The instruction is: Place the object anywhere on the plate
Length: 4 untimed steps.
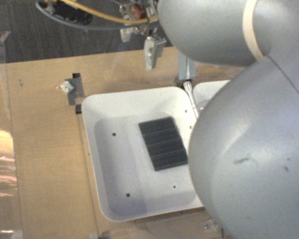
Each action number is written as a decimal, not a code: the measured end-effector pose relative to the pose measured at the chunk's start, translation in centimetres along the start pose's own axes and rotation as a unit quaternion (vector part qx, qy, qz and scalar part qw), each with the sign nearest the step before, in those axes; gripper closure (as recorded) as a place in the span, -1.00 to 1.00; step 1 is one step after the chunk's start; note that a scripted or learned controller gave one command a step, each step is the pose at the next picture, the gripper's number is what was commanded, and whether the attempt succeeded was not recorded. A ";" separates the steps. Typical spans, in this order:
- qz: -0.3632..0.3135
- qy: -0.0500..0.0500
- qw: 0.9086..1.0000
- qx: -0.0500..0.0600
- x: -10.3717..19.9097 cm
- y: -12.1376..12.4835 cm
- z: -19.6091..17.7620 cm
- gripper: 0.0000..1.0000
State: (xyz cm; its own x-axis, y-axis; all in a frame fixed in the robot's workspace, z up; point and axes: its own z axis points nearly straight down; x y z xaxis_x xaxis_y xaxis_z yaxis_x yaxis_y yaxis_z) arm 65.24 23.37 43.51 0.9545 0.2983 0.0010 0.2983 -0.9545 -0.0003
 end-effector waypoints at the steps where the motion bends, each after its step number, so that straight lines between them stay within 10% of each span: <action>1: 0.000 0.000 1.000 0.000 0.0 0.0 0.0 -1.00; 2: 0.000 0.000 1.000 0.000 0.0 0.2 -1.1 1.00; 3: 0.000 0.000 1.000 0.000 0.0 0.2 -1.1 -1.00; 4: 0.051 -0.001 0.999 0.000 -3.4 -1.0 19.0 -1.00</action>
State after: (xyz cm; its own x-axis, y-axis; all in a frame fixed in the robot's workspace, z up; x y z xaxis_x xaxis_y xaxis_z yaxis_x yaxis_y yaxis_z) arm 61.70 23.32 24.55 0.9799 0.1995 -0.0011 0.1995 -0.9799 0.0001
